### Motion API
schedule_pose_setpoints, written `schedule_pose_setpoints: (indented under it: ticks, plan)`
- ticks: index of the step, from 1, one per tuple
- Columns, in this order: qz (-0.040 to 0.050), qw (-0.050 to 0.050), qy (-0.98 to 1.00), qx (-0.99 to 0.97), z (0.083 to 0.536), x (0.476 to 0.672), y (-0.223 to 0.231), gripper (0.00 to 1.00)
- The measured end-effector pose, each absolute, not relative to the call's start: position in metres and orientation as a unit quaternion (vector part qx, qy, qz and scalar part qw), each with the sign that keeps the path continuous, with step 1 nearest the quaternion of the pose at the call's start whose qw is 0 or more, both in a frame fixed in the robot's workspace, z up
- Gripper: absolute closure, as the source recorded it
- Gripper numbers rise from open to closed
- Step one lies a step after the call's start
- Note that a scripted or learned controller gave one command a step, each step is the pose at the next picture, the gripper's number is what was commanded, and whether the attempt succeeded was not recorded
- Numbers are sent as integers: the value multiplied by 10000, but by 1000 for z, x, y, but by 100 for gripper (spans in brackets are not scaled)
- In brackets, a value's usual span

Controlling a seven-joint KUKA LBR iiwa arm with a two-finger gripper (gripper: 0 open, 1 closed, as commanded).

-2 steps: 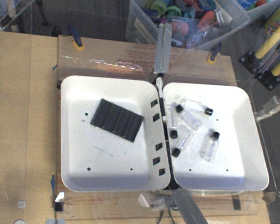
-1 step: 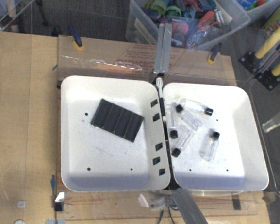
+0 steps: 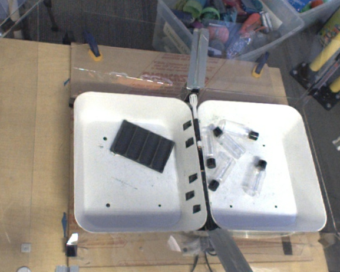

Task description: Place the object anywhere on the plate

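Observation:
A dark ribbed rectangular plate (image 3: 142, 146) lies flat in the left white bin (image 3: 93, 203), slightly turned. Several clear plastic vials with black caps (image 3: 231, 147) lie scattered in the left half of the right white bin (image 3: 294, 202). One vial (image 3: 254, 175) lies a little apart toward the middle of that bin, its cap pointing away.
A clear tub of colourful toys (image 3: 228, 16) stands behind the bins. A metal divider strip with black tabs (image 3: 192, 164) runs between the two bins. Yellow tubes on a black stand (image 3: 338, 40) sit at the back right.

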State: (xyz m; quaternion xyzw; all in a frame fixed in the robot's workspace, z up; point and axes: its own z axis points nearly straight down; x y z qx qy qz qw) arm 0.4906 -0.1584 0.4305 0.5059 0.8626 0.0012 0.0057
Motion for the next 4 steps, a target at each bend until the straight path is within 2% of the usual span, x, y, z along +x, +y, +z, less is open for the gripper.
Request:
schedule_pose_setpoints:
  ticks: [1, 2, 3, 4]
  plan:
    - [12, 57, 8627, 5058, 430, 491, -158, 0]
    - [18, 86, 8626, 5058, 441, 492, -159, 100]
    - [18, 86, 8626, 5058, 441, 492, -159, 0]
    - [25, 116, 8626, 5057, 452, 493, -159, 100]
